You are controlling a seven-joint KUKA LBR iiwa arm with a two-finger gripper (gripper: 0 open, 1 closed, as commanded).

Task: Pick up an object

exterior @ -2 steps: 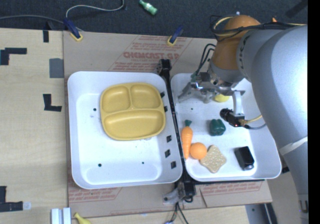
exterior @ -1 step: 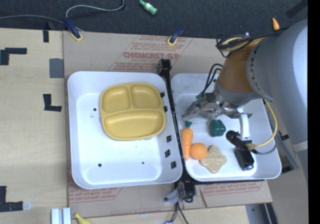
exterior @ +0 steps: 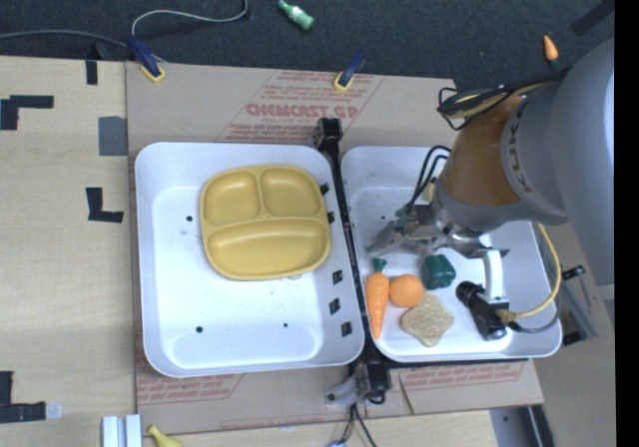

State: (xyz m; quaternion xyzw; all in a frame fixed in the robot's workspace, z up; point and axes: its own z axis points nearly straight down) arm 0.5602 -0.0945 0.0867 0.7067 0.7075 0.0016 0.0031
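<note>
While my arm (exterior: 519,161) reaches in from the right over the right bin (exterior: 544,340), my pincer (exterior: 404,232) hangs low above that bin's left half; whether it is spread or pressed together I cannot tell. Left of it, the left bin (exterior: 165,265) bears a yellow divided plate (exterior: 265,221). Near my pincer, on the near side, lie a carrot (exterior: 376,301), a tan cracker-like piece (exterior: 427,320), an orange ball (exterior: 405,290) and a dark green piece (exterior: 437,269), clustered close together.
</note>
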